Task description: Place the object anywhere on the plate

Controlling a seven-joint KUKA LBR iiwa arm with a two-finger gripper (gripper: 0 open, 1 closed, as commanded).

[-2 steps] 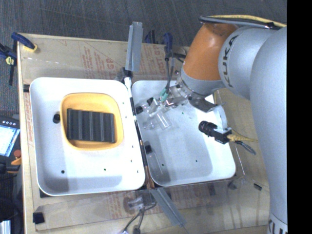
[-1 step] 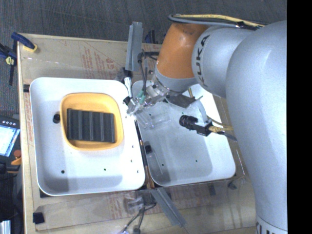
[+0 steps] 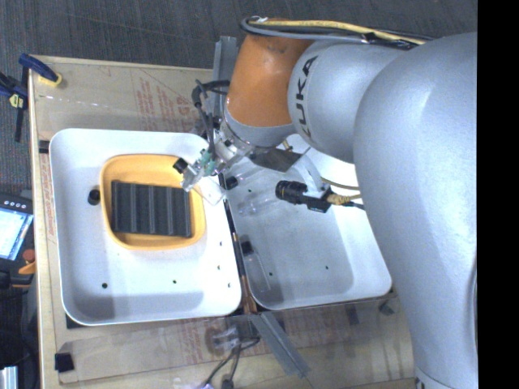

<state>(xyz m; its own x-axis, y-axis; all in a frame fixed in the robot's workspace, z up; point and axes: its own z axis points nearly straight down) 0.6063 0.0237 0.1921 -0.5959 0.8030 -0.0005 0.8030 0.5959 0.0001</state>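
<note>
A yellow plate (image 3: pixel 119 167) with a dark ribbed centre (image 3: pixel 152 209) lies in the left white bin (image 3: pixel 77 294). My gripper (image 3: pixel 201 173) hangs over the plate's upper right corner, close to the wall between the two bins. A small greenish bit (image 3: pixel 207 162) shows at the gripper's tip, and a small dark piece (image 3: pixel 179 166) sits right beside it on the plate's rim; what either is stays unclear. A small black object (image 3: pixel 94 195) rests on the bin floor just left of the plate.
The right white bin (image 3: pixel 324 266) lies under the arm's wrist, with a black cable plug (image 3: pixel 302 192) hanging over it. The big grey arm (image 3: pixel 381 96) covers the right side. Blue clamps (image 3: pixel 39 68) grip the bench's far left corner.
</note>
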